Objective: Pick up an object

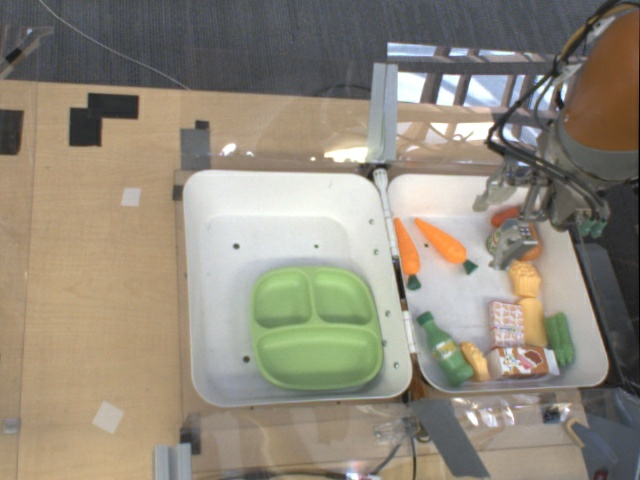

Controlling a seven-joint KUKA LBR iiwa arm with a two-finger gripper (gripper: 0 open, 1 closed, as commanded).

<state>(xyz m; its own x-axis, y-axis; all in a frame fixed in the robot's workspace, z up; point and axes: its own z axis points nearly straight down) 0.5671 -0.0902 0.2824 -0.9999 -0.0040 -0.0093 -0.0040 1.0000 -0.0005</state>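
A: Why does the gripper [513, 240] hang at the right bin's [440, 190] upper right?

B: The toy food lies there: two carrots [441, 239] centre, a yellow piece [525, 280] just below it. Whether it grips anything, I cannot tell.

A: And the green plate [316, 326]?

B: Alone in the left bin [220, 268], probably a drop spot.

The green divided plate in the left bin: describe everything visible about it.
The green divided plate is a light green, rounded-rectangle tray that looks like matte plastic. Raised ridges split it into three compartments: two smaller ones on the far side and one wide one nearer the camera. All three hold nothing. It lies flat and upright on the floor of the left white bin, toward its near right part, touching no other item.
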